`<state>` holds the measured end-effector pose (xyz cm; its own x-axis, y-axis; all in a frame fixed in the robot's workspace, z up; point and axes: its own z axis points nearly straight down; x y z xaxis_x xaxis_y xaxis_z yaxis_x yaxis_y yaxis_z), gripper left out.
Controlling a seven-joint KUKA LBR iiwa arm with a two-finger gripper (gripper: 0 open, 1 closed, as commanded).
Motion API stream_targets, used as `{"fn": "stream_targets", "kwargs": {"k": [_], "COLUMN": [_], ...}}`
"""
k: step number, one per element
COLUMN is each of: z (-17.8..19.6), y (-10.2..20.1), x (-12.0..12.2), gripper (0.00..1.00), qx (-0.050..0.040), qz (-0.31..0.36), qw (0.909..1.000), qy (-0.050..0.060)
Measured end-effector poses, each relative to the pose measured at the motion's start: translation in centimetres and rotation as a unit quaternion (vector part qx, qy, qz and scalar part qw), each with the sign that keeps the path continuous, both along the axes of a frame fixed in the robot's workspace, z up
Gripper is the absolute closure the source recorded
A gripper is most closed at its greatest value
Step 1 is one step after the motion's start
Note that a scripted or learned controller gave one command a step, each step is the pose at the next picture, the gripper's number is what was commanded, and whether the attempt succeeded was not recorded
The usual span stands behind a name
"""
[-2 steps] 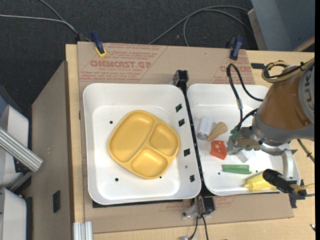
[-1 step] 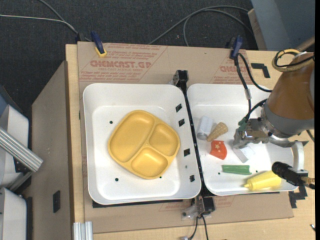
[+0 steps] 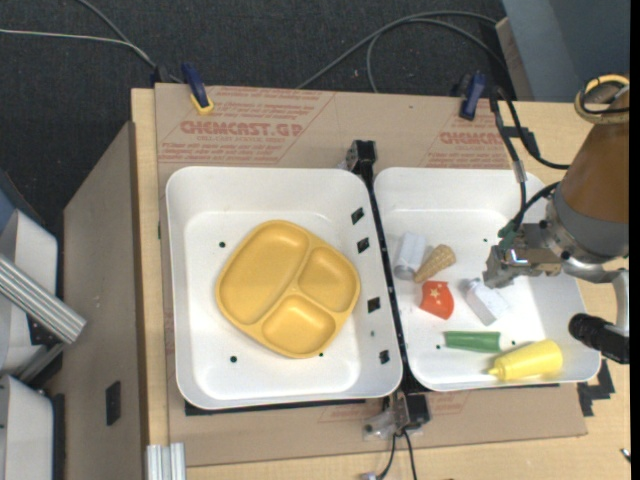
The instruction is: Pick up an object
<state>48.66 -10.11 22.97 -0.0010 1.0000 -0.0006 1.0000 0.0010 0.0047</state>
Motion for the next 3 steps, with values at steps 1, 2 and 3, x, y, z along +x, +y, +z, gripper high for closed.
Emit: {"fn": "stream_targets", "kwargs": {"k": [1, 2, 3], "z": [5.2, 5.1, 4.1], "y": [0.0, 4.5, 7.9], "x": [0.1, 3.7, 7.7], "gripper": [1.0, 1.0, 1.0], "qx": [-0.0002, 0.0009, 0.0004], "qz": [0.0, 0.003, 0.002], "qw": [1.0, 1.0, 1.0], "qy": [-0.001, 0.001, 0.001]}}
